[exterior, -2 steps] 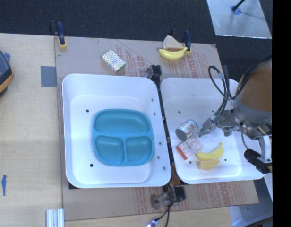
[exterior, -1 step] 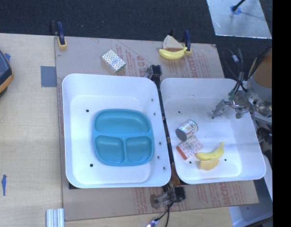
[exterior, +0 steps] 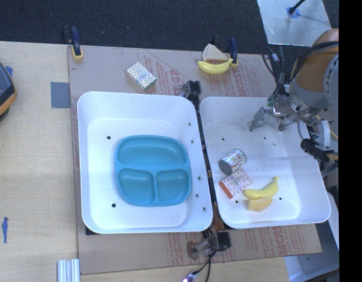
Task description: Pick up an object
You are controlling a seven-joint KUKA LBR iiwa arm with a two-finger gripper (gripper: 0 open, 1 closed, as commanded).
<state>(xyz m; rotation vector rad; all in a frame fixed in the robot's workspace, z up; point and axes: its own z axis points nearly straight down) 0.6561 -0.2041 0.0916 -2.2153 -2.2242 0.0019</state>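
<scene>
Objects for picking, right-hand shallow white plastic bin [exterior: 228,107]: four items clustered in its near half. Item one, a small silver metal can with a dark end [exterior: 231,160], lying on its side, long axis running from lower left to upper right of the camera view. Item two, a flat red-and-white paper packet [exterior: 234,184], just below the can and touching or nearly touching it. Item three, a yellow curved plastic banana [exterior: 262,188], long axis roughly left to right with its tip turned up at the right end, overlapping the packet's right edge. Item four, a small pale yellow wedge [exterior: 258,204], tucked directly under the banana. Hand [exterior: 270,117] (two-finger, metal, at the end of the grey arm with the orange band [exterior: 318,63]): positioned over the far half of the same bin, near its far right corner, with bare bin floor beneath it. Its fingers are splayed apart and nothing sits between them; whether the tips touch the floor cannot be told. Governing relation: the cluster lies toward the viewer and slightly left of the hand, well apart from it, the can being the nearest piece. Judgement: the can's rounded body may roll under a crosswise pinch. Left-hand white bin [exterior: 87,157]: one light blue three-compartment plastic tray [exterior: 153,170], centred, well away from the hand.
</scene>
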